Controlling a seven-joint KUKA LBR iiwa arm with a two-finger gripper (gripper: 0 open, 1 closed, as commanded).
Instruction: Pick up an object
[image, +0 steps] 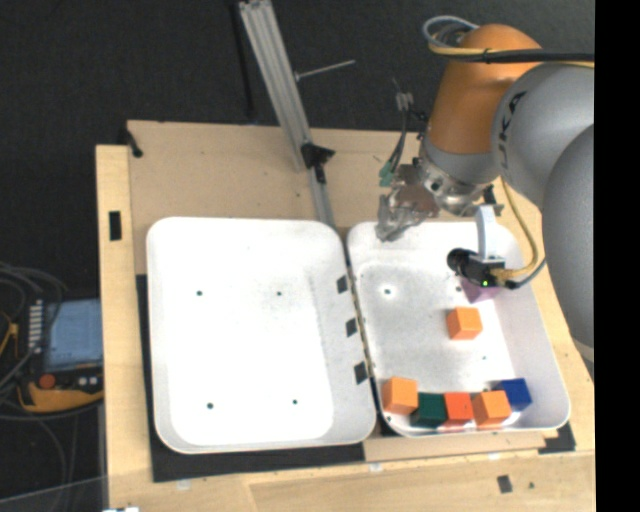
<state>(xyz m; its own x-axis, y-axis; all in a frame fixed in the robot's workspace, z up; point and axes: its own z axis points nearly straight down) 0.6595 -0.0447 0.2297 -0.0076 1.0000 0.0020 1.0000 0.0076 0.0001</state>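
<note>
Unlabelled coloured blocks (463, 323) in right bin (530, 330)

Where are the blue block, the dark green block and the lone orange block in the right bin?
blue block (515, 392), camera view, top face.
dark green block (431, 408), camera view, top face.
lone orange block (463, 323), camera view, top face.

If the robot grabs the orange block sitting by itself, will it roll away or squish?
Probably neither. The lone orange block looks like a hard-edged cube, so it should stay stiff. Its flat faces rest on the bin, so a nudge would likely slide it, not roll it.
</note>
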